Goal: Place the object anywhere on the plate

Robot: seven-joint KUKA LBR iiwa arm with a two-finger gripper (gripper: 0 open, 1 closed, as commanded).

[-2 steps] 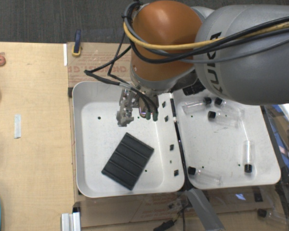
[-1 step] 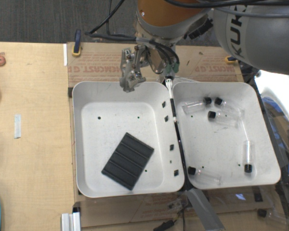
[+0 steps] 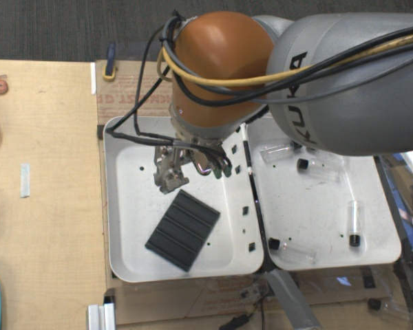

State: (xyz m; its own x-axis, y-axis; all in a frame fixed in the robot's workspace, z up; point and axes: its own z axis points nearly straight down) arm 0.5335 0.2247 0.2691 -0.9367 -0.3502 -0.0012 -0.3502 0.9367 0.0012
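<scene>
Now: gripper above dark ribbed slab | left bin | finger state unclear, perhaps parted

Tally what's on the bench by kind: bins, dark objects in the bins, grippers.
White bins: 2, the left bin and the right bin
Dark ribbed slab: 1, the slab lying in the left bin
Gripper: 1, the gripper above the left bin, near the slab's upper end
Total: 4
</scene>
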